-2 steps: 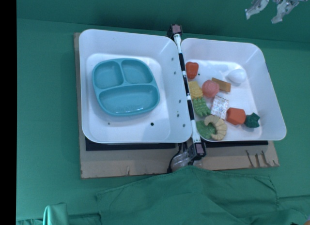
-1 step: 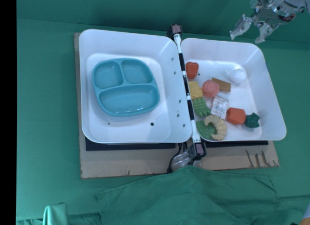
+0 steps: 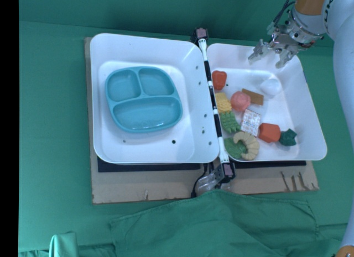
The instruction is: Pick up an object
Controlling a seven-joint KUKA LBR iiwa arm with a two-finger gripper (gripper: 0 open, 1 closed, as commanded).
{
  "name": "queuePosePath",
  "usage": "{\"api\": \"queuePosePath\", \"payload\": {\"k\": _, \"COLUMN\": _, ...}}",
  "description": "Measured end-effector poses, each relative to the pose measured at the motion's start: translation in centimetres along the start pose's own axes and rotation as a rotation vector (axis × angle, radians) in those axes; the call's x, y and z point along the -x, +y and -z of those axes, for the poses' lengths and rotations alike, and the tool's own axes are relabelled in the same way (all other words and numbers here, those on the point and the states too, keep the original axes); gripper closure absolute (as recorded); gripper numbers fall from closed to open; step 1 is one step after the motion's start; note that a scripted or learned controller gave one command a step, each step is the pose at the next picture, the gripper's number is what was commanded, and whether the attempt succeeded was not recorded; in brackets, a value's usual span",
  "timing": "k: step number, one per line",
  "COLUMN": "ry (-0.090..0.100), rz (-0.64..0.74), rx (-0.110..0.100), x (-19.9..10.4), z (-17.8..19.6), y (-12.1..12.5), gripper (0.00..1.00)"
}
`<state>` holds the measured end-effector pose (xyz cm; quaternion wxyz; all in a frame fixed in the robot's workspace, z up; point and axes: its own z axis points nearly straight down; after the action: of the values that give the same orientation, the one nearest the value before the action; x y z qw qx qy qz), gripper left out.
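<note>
The gripper (image 3: 272, 54) hangs over the far corner of the right bin (image 3: 310, 140), metal fingers spread open with nothing between them. Just below it sits a smooth white rounded lump (image 3: 271, 86). Further down and left are a round pinkish ball (image 3: 240, 100), a waffle-textured square (image 3: 250, 122) and a chunky orange block (image 3: 269, 132).

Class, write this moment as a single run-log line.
gripper: open, above right bin's far edge | holding: nothing | nearest: white object | left bin: blue divided plate
</note>
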<state>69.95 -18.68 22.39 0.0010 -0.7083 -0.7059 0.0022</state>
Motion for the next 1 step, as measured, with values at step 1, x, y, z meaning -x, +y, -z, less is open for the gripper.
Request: {"api": "queuePosePath", "payload": {"k": 1, "ry": -0.004, "rz": -0.002, "rx": 0.016, "x": 0.14, "z": 2.10, "y": 0.25, "gripper": 1.00}}
